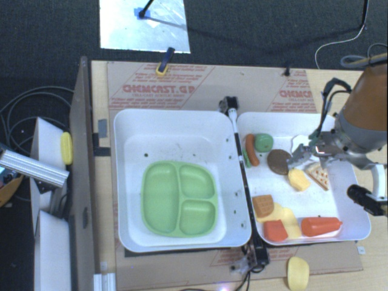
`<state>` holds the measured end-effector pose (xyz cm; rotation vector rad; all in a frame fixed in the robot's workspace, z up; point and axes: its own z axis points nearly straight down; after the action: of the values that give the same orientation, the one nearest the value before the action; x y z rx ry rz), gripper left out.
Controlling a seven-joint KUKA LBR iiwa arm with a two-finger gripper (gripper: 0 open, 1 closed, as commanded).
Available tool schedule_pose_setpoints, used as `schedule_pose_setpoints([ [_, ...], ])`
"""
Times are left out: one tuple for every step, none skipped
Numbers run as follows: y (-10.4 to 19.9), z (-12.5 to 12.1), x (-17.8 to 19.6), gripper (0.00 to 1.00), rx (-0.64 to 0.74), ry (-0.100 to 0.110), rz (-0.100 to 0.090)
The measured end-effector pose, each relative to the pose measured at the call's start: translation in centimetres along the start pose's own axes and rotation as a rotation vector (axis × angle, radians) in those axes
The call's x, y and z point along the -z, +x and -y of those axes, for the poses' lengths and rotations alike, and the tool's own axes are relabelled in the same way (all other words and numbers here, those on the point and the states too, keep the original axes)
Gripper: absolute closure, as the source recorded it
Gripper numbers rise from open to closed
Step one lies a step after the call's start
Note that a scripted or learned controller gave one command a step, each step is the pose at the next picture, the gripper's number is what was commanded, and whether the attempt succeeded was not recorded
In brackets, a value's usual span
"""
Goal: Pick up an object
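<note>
The right bin holds several toy foods. My gripper hangs over the middle of this bin, reaching in from the right. Just left of it lies a brown round disc, and just below it a yellow chunk and a waffle-patterned wedge. Further left sit a red sausage and a green ball. Along the front lie a tan cracker, a pale yellow piece, a red block and an orange-red carrot shape. Nothing shows as held.
The left bin carries a green divided plate. A black clip sits where the bins meet at the back. A yellow toy lies on the cardboard in front of the right bin. Cables trail at the back right.
</note>
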<state>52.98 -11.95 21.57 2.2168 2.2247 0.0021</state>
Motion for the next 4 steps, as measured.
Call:
schedule_pose_setpoints([
  [2.4,-7.2,-3.9,0.0,0.005,-0.001,-0.001],
  [0.6,-4.9,-6.7,0.0,-0.004,0.003,0.001],
  [0.2,-2.9,-13.5,0.0,-0.004,0.004,0.0],
  [-0.9,-8.2,-13.0,0.0,0.001,-0.006,0.002],
])
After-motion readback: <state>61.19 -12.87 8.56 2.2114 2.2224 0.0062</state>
